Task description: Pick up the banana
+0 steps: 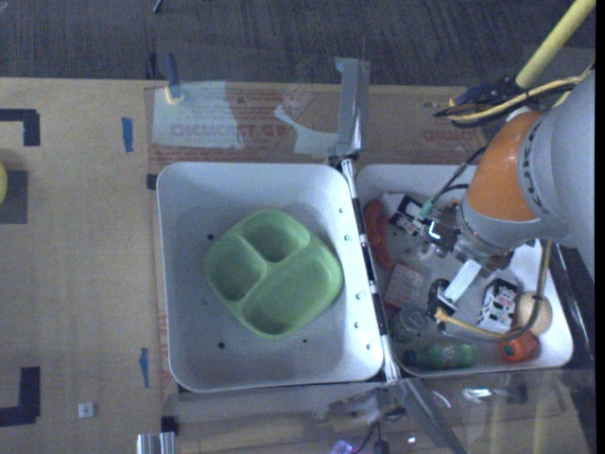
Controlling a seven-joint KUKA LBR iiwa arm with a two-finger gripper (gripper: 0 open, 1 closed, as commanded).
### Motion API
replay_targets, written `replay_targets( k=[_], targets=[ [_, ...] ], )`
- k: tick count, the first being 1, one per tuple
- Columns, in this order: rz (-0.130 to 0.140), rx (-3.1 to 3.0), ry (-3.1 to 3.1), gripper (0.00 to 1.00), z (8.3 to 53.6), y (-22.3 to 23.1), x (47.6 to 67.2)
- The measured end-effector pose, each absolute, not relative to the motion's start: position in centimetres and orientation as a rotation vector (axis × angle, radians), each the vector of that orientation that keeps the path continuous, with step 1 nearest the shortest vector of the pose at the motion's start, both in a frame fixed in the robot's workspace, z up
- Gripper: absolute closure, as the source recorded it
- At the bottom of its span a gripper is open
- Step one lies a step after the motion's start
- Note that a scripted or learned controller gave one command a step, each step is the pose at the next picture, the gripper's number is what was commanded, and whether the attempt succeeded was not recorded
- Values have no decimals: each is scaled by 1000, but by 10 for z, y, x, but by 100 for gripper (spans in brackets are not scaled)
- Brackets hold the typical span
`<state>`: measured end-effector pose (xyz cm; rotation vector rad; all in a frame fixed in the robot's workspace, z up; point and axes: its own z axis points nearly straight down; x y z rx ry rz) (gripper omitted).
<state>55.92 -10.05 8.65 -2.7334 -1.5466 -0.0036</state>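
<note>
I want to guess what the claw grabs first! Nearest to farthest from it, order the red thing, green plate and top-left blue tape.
1. Red thing: right bin, just left of the gripper.
2. Green plate: middle of the left bin.
3. Blue tape: on the bench, beyond the left bin's far-left corner.

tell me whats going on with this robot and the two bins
The grey and orange arm reaches in over the right bin, with its gripper down among the clutter there, which includes a red item, a green item and an orange item. Whether it has hold of anything cannot be told. The left bin holds a green divided plate, lying apart from the arm.
</note>
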Motion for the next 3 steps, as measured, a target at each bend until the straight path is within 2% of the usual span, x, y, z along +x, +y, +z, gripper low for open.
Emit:
replay_targets(
  k=[1,2,3],
  targets=[
    [1,-2922,-1154,0,185,-88,613],
    [6,-2846,-1324,0,175,-92,597],
    [-2,-2995,-940,0,86,-92,543]
  ],
)
